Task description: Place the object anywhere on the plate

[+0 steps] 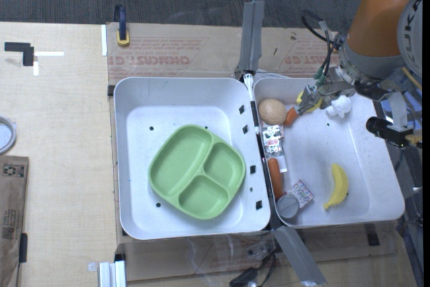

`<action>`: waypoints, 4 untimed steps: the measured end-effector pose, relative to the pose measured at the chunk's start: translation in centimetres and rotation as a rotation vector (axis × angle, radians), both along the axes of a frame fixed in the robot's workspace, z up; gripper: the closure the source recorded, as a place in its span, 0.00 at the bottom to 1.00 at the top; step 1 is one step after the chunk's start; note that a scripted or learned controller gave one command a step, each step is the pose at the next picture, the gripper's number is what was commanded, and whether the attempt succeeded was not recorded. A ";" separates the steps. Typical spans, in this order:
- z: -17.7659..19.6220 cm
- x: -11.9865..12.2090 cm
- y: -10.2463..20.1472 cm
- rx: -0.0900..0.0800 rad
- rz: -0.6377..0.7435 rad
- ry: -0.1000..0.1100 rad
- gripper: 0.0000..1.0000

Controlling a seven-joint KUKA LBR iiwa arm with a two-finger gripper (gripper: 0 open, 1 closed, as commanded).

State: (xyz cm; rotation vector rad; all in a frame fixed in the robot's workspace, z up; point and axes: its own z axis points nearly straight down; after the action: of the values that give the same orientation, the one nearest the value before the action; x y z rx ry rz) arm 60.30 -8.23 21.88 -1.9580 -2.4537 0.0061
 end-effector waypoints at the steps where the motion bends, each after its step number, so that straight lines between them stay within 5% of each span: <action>1: -2.1 -5.1 5.3 0.002 0.167 0.002 1.00; 2: 0.7 -4.9 2.7 0.001 0.114 -0.001 1.00; 3: -3.1 -7.1 9.0 0.001 0.106 0.003 1.00; 4: -2.9 -6.0 15.3 0.003 0.608 0.000 1.00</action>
State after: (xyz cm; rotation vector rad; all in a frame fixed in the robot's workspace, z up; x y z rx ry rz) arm 54.29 7.02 18.94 -1.1337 -2.9272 0.0033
